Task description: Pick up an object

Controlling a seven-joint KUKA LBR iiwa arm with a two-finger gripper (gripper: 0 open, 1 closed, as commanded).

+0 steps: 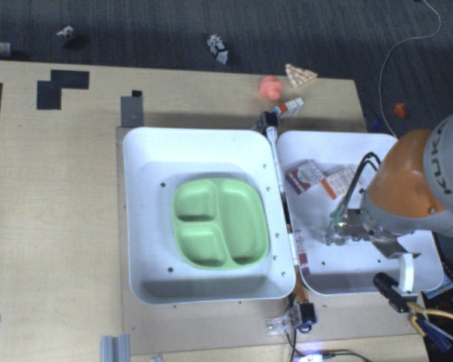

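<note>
The claw (340,228) hangs low inside the right bin (317,277), over its middle floor and toward the left wall, with the grey wrist and the orange band of the arm (408,187) covering the bin's right half. Its state cannot be told from this slant, and nothing is seen held by it.

Near to far within the right bin: the front part of the floor, toward the near rim, looks bare white. The claw sits past that, at about mid-depth. Beyond it, toward the far left corner of the same bin, lies the likeliest target, a red-and-white packet (306,176), and just beside it to the right an orange-and-white flat item (338,181), the 2 touching or nearly so. What each of them is cannot be told.

The relation that matters: both items lie away from the claw toward the far rim and slightly left, apart from it, not beneath it. The packet's long axis runs at a slant, roughly from the left wall toward the far right. My judgement is that the coming move needs travel toward the far left corner before any descent.

The left bin (136,202) holds a green divided tray (220,221) with 3 compartments, well apart from the claw across the shared wall. Small odds lie on the surface (53,225) past the bins.
</note>
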